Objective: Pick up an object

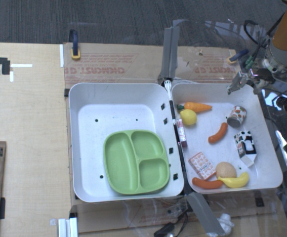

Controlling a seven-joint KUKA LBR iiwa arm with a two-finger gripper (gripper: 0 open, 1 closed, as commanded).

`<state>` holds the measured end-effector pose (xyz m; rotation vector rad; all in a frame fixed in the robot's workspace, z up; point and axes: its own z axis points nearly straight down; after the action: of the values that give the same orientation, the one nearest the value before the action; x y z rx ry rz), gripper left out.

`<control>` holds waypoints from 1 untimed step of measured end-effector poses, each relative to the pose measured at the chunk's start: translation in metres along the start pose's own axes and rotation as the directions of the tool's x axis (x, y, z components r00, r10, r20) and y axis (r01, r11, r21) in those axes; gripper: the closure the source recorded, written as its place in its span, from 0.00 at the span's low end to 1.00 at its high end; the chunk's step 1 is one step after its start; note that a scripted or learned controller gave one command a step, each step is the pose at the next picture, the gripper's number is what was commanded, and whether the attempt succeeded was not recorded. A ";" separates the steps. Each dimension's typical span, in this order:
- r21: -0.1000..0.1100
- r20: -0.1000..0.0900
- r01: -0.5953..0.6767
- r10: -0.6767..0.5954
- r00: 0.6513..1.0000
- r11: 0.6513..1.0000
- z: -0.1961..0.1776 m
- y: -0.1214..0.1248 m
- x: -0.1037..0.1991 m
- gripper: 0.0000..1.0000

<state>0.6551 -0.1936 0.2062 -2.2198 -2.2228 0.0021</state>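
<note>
Left bin (79, 147): shallow white plastic, holding a light green three-compartment plastic plate (136, 161) toward its near right.
Right bin (269, 147): shallow white plastic, holding all the small items.
Far left of right bin: an orange toy carrot (197, 107), with a yellow toy lemon (188, 117) just beside it on the near side.
Middle: an orange-red toy sausage (218, 133) lying at a slant.
Near edge: a pink patterned snack packet (201, 165), a second orange-red sausage (207, 183), a tan egg-shaped piece (225, 170) and a yellow toy banana (235, 181) touching the egg.
Right side: a small tipped can with a red and white label (236, 115); nearer, a black and white carton (245, 146).
Gripper (242, 80): above the right bin's far right corner, well apart from the items, holding nothing; whether its fingers are parted I cannot tell.
</note>
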 end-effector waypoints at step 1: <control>0.000 0.000 0.000 0.000 1.000 1.000 0.000 0.000 0.000 0.00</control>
<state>0.6551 -0.1935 0.2062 -2.2197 -2.2229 0.0021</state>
